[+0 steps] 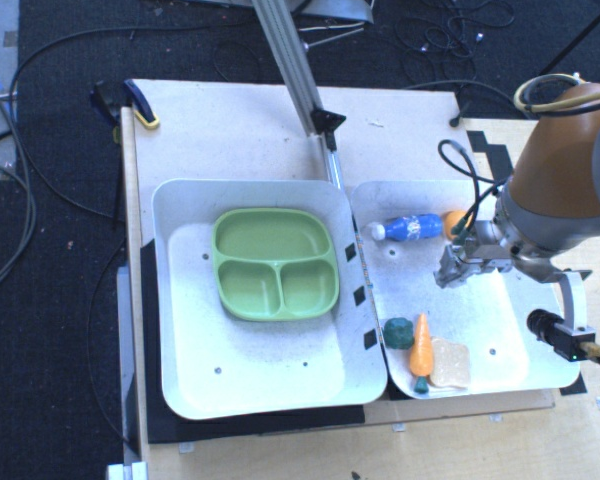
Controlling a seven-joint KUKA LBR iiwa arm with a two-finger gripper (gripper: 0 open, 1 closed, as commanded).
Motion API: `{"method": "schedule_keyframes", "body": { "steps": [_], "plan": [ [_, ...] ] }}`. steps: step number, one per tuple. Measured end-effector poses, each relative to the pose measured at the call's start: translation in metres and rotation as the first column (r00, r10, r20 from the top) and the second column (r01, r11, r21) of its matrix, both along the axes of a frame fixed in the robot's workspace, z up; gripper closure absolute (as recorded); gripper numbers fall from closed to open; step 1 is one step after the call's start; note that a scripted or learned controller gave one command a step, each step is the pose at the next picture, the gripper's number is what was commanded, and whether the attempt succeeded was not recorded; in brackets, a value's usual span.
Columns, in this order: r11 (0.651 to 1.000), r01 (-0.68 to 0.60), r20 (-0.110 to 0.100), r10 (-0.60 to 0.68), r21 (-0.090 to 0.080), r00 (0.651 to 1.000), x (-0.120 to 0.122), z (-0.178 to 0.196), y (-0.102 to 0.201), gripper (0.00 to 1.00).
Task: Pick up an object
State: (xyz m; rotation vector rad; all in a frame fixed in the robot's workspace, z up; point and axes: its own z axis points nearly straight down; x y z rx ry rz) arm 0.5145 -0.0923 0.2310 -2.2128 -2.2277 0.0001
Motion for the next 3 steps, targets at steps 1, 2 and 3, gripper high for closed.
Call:
{"method": "schedule_keyframes", "body": {
  "steps": [1,2,3],
  "plan": [
    [1.0,0.002,0.0,-0.002,-0.001,1.0,-0.002,-0.01,0.051,1.0],
    [1.0,0.0,0.0,0.0,0.0,1.0,-0.001,-0.014,0.101,1.0],
    [1.0,0.0,0.002,0.0,0.001,1.0,-0.01,0.004,0.154,1.0]
  ]
}}
